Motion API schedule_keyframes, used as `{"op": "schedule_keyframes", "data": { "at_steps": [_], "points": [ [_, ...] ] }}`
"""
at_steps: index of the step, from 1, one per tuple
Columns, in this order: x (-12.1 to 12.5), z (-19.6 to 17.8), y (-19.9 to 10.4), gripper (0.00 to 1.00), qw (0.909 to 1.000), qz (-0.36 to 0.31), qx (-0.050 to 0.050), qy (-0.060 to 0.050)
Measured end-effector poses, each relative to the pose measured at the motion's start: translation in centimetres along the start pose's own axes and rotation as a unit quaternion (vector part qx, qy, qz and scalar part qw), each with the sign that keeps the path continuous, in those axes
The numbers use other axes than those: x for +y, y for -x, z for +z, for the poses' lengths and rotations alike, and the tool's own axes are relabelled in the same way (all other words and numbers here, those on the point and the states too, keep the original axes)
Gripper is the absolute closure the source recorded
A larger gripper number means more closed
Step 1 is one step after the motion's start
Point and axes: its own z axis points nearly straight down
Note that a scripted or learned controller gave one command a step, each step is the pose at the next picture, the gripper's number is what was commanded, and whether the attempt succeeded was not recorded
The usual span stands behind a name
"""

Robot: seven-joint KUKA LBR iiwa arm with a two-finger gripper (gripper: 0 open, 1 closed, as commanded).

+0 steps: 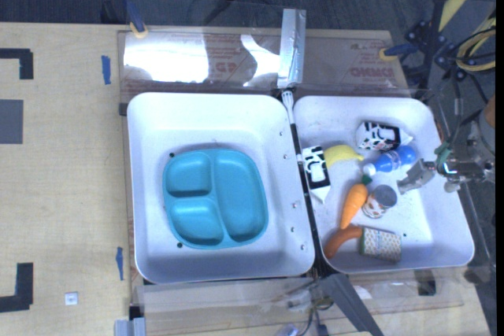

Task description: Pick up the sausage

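Lying at six o'clock in the right bin [453,244], the sausage [340,240] looks light, smooth, slippery; grip mid-length. Gripper [425,173] state: cannot tell.

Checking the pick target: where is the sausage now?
The sausage lies in the right bin, near its front left corner, just below the carrot and touching the small cup on its right.

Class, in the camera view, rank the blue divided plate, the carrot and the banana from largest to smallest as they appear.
1. Blue divided plate, clearly largest.
2. Carrot.
3. Banana.
The carrot and banana look close in size, so their order is unsure.
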Motion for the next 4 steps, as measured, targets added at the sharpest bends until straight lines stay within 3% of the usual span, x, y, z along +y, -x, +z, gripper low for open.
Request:
{"op": "schedule_keyframes", "data": {
  "at_steps": [1, 2, 3, 4],
  "points": [
    [-0.1, -7.6, -7.5, 0.00, 0.9999, 0.015, -0.001, 0.001],
    [3.2, -12.6, -17.9, 0.00, 0.9830, 0.184, -0.001, 0.001],
    [-0.4, -19.4, -23.8, 0.00, 0.9657, 0.260, -0.002, 0.001],
    [-0.5, -20.6, -25.1, 0.00, 0.9809, 0.194, -0.002, 0.002]
  ]
}}
